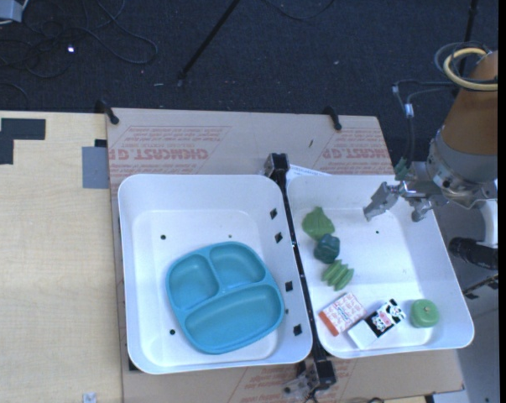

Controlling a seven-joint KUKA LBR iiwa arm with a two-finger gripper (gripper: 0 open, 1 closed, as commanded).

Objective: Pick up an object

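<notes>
The right bin (420, 263) holds several small items. A light green lump (317, 222), a dark teal piece (326, 248) and a ridged green piece (337, 273) lie in a column near its left wall. At its front lie an orange-and-white carton (342, 312), a black-and-white carton (378, 321) and a round green object (424, 313). My gripper (397, 207) hangs over the bin's far right part, open, with nothing between its fingers. It is well to the right of the green lump and apart from every item.
The left bin (143, 225) holds a blue divided plate (226, 296). A black divider (288, 250) runs between the bins. The grey arm with its orange band (471, 116) stands at the right edge, with cables around it.
</notes>
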